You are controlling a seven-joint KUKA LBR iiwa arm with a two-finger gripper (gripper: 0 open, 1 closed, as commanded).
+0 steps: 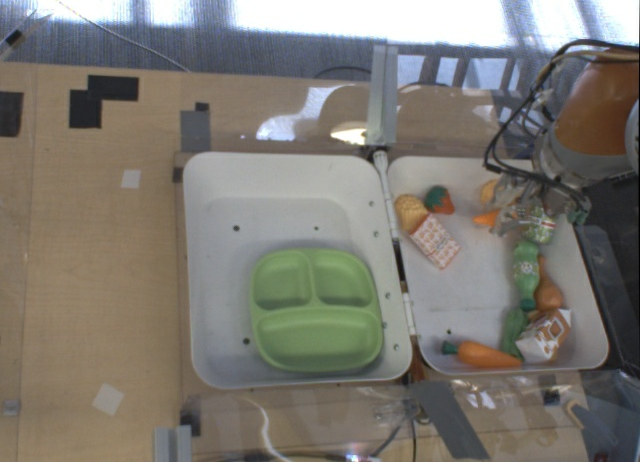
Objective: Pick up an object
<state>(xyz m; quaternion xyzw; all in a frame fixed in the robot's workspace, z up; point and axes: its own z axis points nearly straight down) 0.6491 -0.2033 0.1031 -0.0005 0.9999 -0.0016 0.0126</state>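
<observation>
Camera view, end effector [530, 212] low over right bin [470, 295], finger opening indiscernible, near green packet [527, 262]

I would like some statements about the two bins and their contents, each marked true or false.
1. The green divided plate lies in the left bin. True.
2. The toy carrot lies in the left bin. False: it lies in the right bin, near its front edge.
3. The gripper is over the right bin. True.
4. The plate has food on it. False: its compartments are bare.
5. The checkered packet is in the right bin. True.
</observation>
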